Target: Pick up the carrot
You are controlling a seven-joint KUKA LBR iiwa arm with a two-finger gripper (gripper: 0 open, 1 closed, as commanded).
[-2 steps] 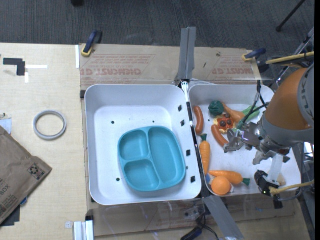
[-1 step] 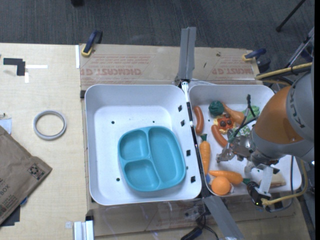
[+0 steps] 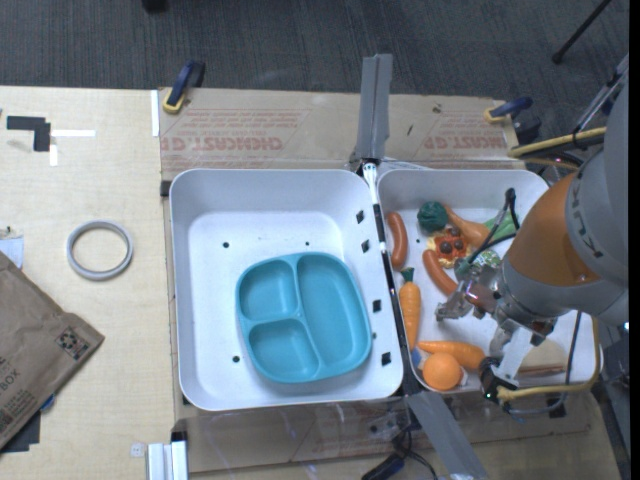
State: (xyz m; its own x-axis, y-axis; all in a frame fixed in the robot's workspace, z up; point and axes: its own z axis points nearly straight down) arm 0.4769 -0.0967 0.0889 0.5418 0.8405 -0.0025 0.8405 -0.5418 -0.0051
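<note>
An orange carrot (image 3: 410, 310) with a small green top lies upright along the left wall of the right bin (image 3: 470, 178). A second carrot (image 3: 452, 350) lies crosswise near the bin's front, and a third (image 3: 466, 225) sits at the back beside a green vegetable (image 3: 432, 215). My gripper (image 3: 458, 304) hangs low over the middle of the right bin, just right of the first carrot and above the crosswise one. The arm's orange band (image 3: 545, 248) hides the right half of the bin.
The right bin also holds a red sausage (image 3: 398, 240), another sausage (image 3: 437, 271), an orange ball (image 3: 441, 372) and a small cluster of toy food (image 3: 452, 243). The left bin (image 3: 200, 268) holds a blue divided plate (image 3: 302, 316). A tape ring (image 3: 99, 249) lies on the bench at left.
</note>
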